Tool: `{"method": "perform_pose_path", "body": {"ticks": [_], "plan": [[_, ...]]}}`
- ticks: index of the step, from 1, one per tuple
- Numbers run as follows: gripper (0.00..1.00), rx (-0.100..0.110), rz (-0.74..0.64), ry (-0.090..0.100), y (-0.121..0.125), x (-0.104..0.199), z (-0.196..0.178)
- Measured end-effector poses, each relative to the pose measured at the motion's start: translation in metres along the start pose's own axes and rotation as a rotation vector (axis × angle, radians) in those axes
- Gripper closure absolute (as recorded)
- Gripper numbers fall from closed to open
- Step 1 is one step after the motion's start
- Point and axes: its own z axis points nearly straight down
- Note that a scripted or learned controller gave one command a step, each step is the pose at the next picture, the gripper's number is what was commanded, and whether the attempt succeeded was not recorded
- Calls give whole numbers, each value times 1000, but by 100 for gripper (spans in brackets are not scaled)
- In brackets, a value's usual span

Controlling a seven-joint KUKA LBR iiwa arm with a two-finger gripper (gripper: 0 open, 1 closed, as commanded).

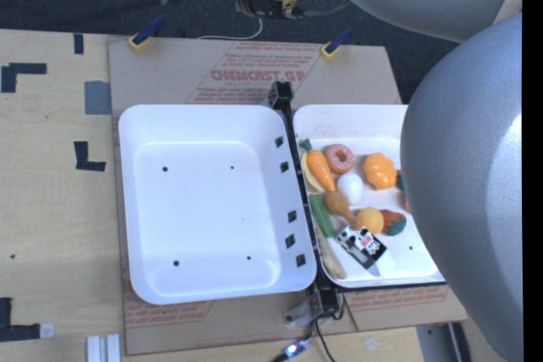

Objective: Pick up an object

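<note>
Looming with the arm (475, 182) over the right bin (356, 110), probably because every pickable toy is lying there. Not being able to tell the gripper's state, nor whether anything is in it. Seeing carrot (320, 171), donut (340, 157), egg (349, 185) and orange (380, 170) clustering just left of the arm, near the divider, likely awaiting a descent

Slanted overhead view of both bins (204, 119)

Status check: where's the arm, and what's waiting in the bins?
Arm looms over right bin. Carrot, donut, egg untouched, clustered by the divider. Left bin beside it.
</note>
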Motion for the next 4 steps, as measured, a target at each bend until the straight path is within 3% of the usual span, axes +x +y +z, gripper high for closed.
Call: {"method": "perform_pose_path", "body": {"ticks": [1,4], "plan": [[100,19,0,-8,0,1,2],[100,22,-7,-13,0,3,-26]]}}
